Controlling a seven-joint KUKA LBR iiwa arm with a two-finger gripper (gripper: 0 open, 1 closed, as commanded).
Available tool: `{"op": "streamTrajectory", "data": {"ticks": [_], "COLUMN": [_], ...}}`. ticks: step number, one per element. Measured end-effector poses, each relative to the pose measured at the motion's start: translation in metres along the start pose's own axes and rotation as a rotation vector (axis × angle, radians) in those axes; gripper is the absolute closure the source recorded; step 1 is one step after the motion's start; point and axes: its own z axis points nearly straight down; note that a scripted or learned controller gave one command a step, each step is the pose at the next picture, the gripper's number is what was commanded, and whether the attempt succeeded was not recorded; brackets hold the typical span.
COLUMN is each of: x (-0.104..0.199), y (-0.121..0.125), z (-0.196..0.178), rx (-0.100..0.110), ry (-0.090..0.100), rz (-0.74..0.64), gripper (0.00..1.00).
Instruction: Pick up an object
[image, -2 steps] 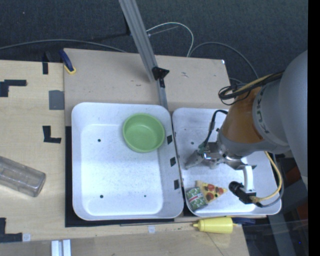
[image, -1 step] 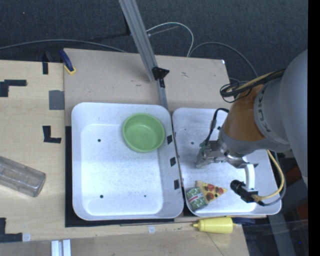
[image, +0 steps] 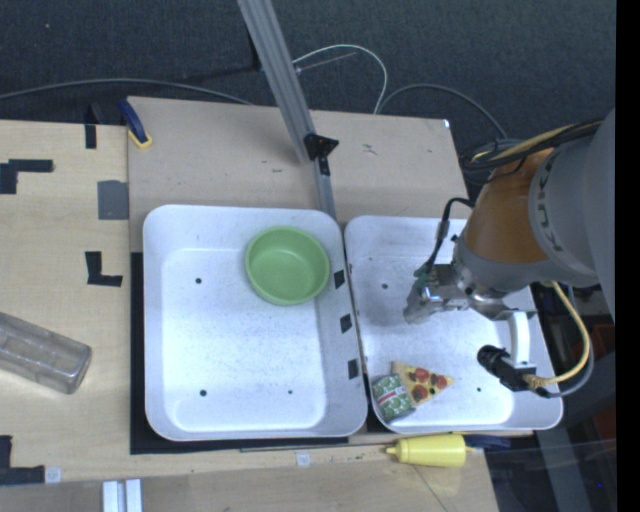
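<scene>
The toy pizza slice (image: 424, 380) lies below the gripper (image: 418, 306) in the right bin (image: 385, 250), apart from it, with a small green packet (image: 392, 396) touching its left side. The gripper hangs over the bin floor (whether clenched or released, I cannot tell). A green bowl (image: 287, 265) sits well to its left, in the left bin (image: 170, 330).

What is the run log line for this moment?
gripper: over right bin | pizza slice: near front, untouched | green bowl: left bin
</scene>
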Motion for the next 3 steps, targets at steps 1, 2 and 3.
{"op": "streamTrajectory", "data": {"ticks": [1,2,3], "x": [0.003,0.004,0.057], "y": [0.002,0.003,0.026], "z": [-0.063,-0.101,-0.089], "rx": [-0.003,-0.001,0.003], "ry": [0.000,0.000,0.001], "rz": [-0.001,-0.001,-0.006], "gripper": [1.00,1.00,1.00]}}
